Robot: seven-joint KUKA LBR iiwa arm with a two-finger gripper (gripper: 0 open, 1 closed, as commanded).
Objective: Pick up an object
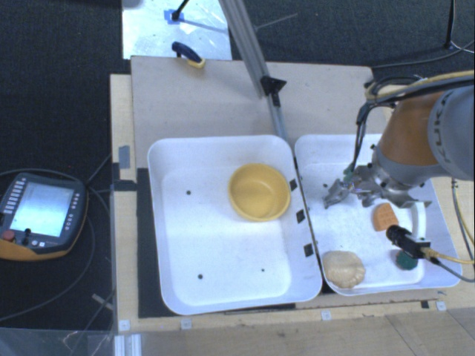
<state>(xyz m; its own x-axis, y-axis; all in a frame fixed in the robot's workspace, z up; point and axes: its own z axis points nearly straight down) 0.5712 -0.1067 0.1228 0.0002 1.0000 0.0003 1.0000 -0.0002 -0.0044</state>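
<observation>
- Nothing picked up so far: the claw (334, 195) hangs over the right bin (319, 148), fingers slightly apart and holding nothing.
- Orange piece (384, 216) just right of it; beige lump (344, 268) below; yellow bowl (259, 191) left, next bin.

Bench (193, 102) — two white bins (223, 273); clamp (187, 53)

Dark carpet all around the bench

A tan bench (223, 95) sits on dark carpet (52, 65), teach pendant (41, 215) lying off left, pale shiny floor patch (174, 17) up top.
</observation>
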